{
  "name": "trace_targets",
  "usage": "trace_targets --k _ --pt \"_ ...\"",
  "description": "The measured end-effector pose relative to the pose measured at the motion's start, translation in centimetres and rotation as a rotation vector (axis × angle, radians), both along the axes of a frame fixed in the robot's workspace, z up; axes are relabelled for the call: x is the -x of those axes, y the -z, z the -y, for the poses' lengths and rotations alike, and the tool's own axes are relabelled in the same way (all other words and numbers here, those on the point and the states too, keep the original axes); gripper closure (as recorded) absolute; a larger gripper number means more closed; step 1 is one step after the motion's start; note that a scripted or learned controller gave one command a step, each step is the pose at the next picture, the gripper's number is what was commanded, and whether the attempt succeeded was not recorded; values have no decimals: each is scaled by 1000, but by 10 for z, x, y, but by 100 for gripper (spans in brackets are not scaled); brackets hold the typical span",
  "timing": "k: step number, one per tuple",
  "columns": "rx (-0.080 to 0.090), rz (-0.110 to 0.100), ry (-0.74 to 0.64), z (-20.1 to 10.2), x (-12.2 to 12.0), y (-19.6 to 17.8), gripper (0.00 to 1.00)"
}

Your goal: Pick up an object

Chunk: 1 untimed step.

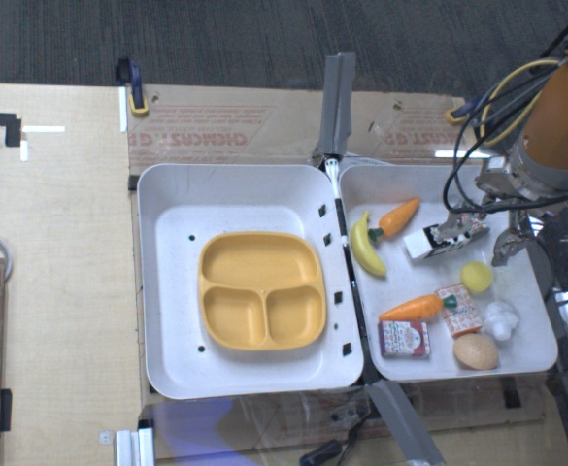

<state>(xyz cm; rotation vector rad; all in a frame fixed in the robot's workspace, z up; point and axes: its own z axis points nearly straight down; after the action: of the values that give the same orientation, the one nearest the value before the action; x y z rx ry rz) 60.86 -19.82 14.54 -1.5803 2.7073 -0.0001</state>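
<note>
Right white bin [546, 352] holds the pickable items: curved yellow plastic banana [365, 246] by its left wall w/ a short orange carrot [399, 216] touching its top end, and a small white block [417, 244] just right of the banana. Lower down: longer orange carrot w/ green stem [415, 308] lying nearly flat, small yellow ball [476, 277], red-and-white printed packet [404, 339] and a second reddish carton [459, 311] tilted beside the carrot's stem. Near front-right corner: tan egg-shaped piece [476, 351] and white fluffy lump [501, 319], close together.
</note>
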Motion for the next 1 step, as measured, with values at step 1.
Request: trace_targets --k 1 --pt "1 1 -379 22 -52 10 0"
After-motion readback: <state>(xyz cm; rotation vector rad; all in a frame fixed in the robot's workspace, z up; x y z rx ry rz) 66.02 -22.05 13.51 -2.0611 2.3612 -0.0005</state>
